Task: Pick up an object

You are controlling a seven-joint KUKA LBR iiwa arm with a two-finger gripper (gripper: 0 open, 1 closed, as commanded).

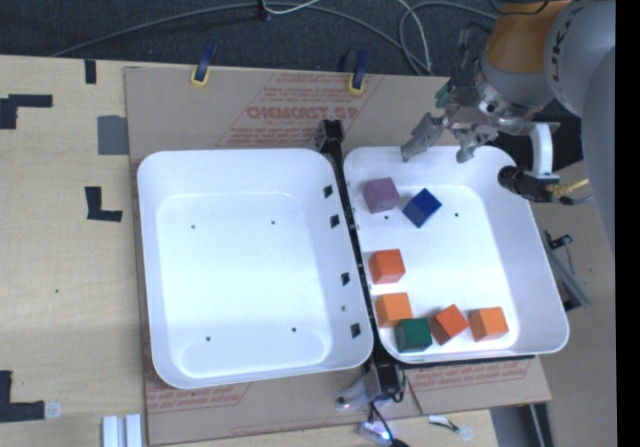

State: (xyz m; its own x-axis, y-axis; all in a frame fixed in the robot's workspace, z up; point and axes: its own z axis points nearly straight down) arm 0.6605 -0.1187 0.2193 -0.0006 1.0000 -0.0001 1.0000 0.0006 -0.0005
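Red "CHEMCAST" lettering point(290, 112) on cardboard point(240, 105); end effector point(440, 148) spread, empty, above right bin point(520, 235).

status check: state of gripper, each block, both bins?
gripper: open, above the right bin's far rim, holding nothing
purple block: resting in right bin, far left
blue block: resting beside the purple block, apart
orange blocks: four, all resting in right bin
green block: resting, touching two orange blocks
right bin: holds all seven blocks
left bin: no blocks inside
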